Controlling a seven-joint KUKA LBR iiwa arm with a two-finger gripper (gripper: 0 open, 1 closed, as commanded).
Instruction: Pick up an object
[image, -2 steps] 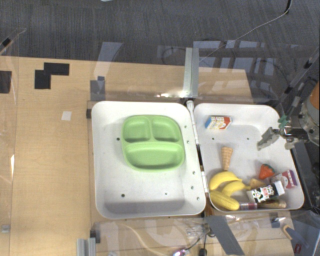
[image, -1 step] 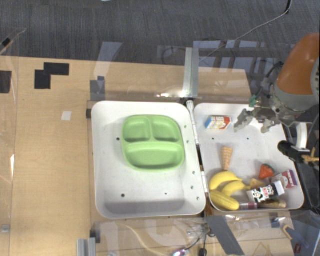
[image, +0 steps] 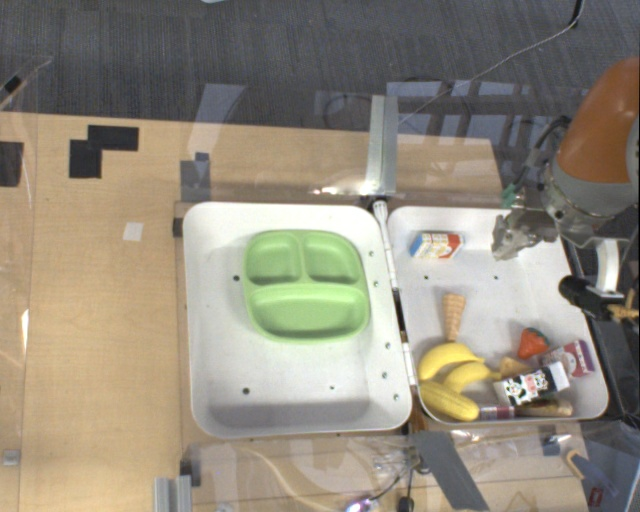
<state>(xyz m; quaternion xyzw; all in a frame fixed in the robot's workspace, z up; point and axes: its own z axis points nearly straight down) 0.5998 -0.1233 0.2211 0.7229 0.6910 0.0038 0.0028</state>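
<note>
Surface: a pale wooden surface (image: 90, 330) under the camera, with dark grey carpet beyond its far edge and black blocks at the far left.
Bins: 2 shallow white plastic bins side by side, the left bin (image: 215, 390) and the right bin (image: 480, 285), their inner rims touching along the middle.
Arm: the grey arm with the orange band (image: 600, 130) comes in from the right, over the far right corner of the right bin.
Plate: a green plastic plate with 3 compartments (image: 303, 284) lies flat in the middle of the left bin.
Bananas: a bunch of yellow bananas (image: 452, 378) lies at the near left of the right bin.
Hand: the hand (image: 516, 237) hangs above the far part of the right bin, with nothing between its fingers; whether they are apart or together, I cannot tell.
Small items, near right corner: a black and white carton (image: 530, 384), a red strawberry-shaped toy (image: 533, 342) and a dark red packet (image: 578, 357), close together.
Cone: a tan ice-cream cone (image: 455, 313) lies mid-bin, just beyond the bananas.
Box: a small white, red and blue box (image: 436, 244) lies on the far side, left of the hand and apart from it.
</note>
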